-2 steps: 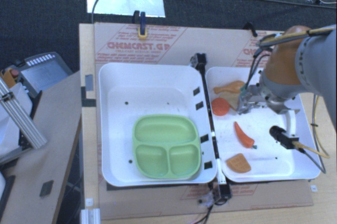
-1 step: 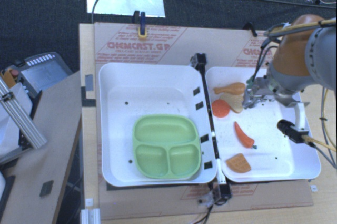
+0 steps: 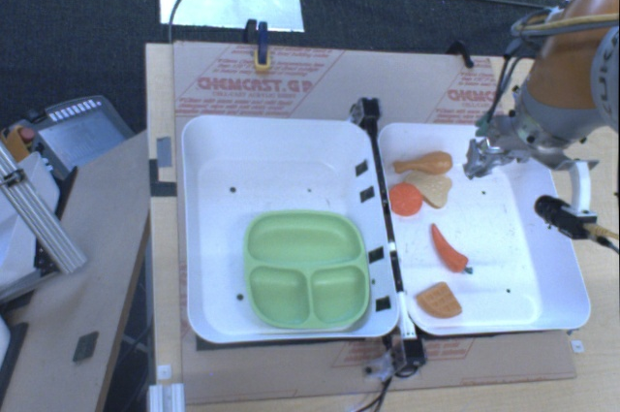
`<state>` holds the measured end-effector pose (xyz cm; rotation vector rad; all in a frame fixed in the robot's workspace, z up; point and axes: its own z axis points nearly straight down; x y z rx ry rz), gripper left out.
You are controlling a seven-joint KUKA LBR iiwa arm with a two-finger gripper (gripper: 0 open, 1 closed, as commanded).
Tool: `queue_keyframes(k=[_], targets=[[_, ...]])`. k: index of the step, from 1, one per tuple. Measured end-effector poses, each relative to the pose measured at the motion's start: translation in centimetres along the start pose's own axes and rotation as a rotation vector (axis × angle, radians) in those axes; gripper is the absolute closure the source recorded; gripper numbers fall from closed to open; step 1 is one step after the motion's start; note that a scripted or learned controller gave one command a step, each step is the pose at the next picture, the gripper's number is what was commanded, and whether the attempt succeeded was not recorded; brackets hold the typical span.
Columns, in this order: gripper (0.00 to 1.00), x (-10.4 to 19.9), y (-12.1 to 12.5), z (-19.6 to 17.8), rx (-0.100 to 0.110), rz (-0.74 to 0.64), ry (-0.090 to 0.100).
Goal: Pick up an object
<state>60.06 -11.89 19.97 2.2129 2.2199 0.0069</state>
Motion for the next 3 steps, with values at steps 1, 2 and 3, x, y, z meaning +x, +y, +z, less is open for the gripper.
queue_keyframes(k=[1, 2, 3], targets=[[1.00, 0.0, 0.2, -4.7, 0.001, -0.001, 0.001], [1.00, 5.7, 1.4, -5.3, 0.004, -0.007, 0.004], [1.00, 11.8, 2.5, -4.0, 0.006, -0.007, 0.005]])
